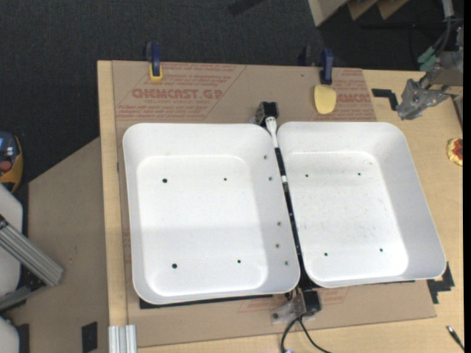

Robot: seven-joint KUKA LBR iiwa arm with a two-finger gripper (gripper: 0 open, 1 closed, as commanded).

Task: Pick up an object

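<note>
Cardboard-covered tabletop [221, 87] over dark floor [110, 20]; two white bins [136, 197] [412, 190] abutting; end effector [412, 101] at upper right, state indeterminable.

A small pale yellow object [324, 98] lies flat on the brown bench. It sits just beyond the right bin's far rim, below a blue clamp.

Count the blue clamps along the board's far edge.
2: the left clamp stands above the left bin; the right clamp stands above the right bin.
</note>
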